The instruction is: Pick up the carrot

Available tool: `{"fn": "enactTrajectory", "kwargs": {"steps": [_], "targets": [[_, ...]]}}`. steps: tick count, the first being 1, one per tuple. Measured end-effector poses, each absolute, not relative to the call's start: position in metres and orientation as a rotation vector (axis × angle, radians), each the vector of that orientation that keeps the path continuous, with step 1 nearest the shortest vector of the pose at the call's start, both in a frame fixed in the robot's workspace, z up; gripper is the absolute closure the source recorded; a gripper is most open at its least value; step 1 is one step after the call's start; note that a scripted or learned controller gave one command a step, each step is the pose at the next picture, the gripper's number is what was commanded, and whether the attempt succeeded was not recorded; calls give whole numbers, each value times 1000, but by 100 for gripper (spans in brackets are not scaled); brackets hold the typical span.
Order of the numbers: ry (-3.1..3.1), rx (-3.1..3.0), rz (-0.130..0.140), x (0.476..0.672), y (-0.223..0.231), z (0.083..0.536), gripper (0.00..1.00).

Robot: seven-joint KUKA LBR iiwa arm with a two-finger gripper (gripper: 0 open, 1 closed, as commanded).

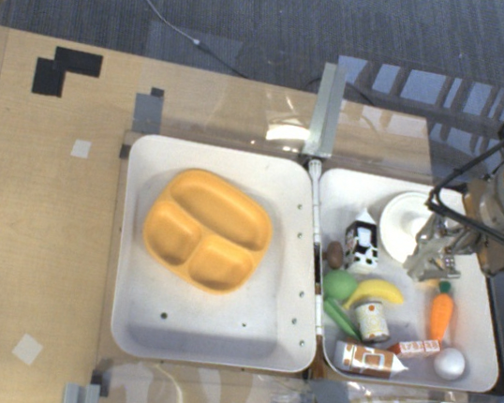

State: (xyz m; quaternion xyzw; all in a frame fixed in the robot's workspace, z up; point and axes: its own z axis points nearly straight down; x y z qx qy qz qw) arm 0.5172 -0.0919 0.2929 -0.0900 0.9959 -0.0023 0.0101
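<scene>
Carrot [440, 317] sits just below the tool [432, 262], can't tell how open it is. White egg [449, 363], banana [379, 292] and white plate [406, 226] crowd nearby.

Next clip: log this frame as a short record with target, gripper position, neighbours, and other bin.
target: carrot, lying in the right bin, green top pointing away from the camera
gripper: gripper just above-left of the carrot, nothing seen between its fingers
neighbours: white egg, banana, white plate
left bin: yellow divided plate
</scene>
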Motion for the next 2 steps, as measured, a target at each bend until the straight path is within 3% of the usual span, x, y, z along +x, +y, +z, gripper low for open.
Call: {"fn": "enactTrajectory", "kwargs": {"steps": [1,2], "targets": [[3038,-785,-2,503,-129,220,100],[2869,-1280,4,497,-179,110,100]]}}
